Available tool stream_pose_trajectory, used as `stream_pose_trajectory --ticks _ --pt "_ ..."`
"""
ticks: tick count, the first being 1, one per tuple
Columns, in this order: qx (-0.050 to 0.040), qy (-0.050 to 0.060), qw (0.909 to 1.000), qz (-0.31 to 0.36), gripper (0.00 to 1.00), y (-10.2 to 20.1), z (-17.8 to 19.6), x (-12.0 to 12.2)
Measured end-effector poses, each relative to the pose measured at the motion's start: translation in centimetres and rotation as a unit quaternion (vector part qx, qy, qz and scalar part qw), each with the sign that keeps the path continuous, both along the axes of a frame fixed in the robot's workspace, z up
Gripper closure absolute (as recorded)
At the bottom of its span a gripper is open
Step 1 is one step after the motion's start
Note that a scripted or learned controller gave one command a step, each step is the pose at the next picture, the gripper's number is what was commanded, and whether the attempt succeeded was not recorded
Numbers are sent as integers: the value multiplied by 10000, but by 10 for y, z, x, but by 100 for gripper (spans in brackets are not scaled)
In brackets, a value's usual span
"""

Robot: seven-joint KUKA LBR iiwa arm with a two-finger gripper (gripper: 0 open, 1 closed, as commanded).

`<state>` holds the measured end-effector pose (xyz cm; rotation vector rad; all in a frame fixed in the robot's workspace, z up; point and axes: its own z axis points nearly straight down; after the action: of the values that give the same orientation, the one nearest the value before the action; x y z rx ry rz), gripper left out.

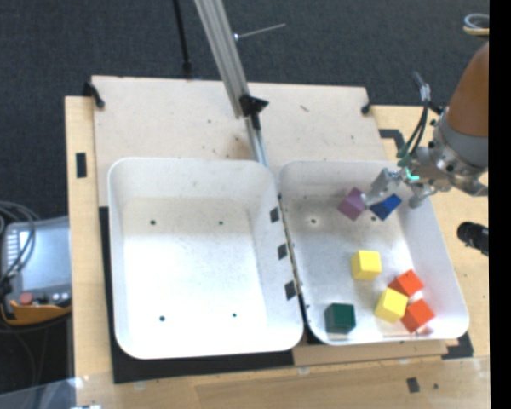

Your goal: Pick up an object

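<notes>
My gripper [398, 192] hangs over the upper right part of the right bin [439, 254], below the grey wrist with its orange band. A blue block [387, 207] lies tilted right at the gripper's tip, touching or just under it; I cannot tell whether it is held. A purple block [352, 204] sits just left of the blue one. Lower in the same bin are a yellow block [366, 264], a second yellow block [392, 304], two orange-red blocks [407, 283] [419, 314] and a dark green block [340, 318].
The left bin [119, 228] stands beside the right one, their rims meeting in the middle. A slanted metal rail [226, 49] rises from behind the bins. A grey box with cables [34, 262] sits off the bench's left side.
</notes>
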<state>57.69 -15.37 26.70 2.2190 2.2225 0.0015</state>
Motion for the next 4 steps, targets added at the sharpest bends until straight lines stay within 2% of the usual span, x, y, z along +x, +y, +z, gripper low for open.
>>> stream_pose_trajectory --ticks 2,3,4 --pt "-6 26 10000 -20 0 -8 -87 -9" --pt "-2 31 10000 -25 0 0 -142 -5" --pt "-2 -15 10000 -63 100 -2 -127 -3"
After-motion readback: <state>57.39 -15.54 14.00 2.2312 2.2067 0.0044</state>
